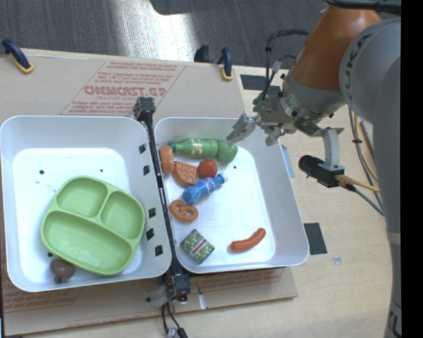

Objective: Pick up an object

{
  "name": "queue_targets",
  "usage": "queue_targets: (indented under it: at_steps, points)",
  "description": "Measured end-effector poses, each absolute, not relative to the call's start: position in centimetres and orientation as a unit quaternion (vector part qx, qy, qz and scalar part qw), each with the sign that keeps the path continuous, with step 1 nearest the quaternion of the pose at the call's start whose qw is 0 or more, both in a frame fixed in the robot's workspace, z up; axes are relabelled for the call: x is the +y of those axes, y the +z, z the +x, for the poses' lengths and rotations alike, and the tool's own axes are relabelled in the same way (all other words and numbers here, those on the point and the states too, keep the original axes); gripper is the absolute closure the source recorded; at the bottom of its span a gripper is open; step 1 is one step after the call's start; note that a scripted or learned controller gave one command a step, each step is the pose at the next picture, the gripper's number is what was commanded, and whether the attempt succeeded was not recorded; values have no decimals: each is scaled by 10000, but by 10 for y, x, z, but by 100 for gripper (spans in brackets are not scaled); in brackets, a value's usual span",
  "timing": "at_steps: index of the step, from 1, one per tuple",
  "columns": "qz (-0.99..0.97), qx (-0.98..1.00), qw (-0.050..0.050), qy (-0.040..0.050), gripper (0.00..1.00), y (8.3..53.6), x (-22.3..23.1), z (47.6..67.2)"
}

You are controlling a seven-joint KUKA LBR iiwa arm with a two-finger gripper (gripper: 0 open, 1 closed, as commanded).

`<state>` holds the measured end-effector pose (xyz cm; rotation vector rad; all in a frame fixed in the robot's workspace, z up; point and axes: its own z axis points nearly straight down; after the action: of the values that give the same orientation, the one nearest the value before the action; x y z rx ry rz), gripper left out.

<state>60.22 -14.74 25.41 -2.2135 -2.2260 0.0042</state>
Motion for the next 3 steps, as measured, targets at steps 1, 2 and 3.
queue_targets:
  at_steps: [1,2,3]
  points:
    - [-7050,-7092,16,18,0,174,-126,560]
    - [-7052,-7090,-12,-3,0,94,-97,526]
    - [-7031,-7111,-16,-9,100,105,-97,527]
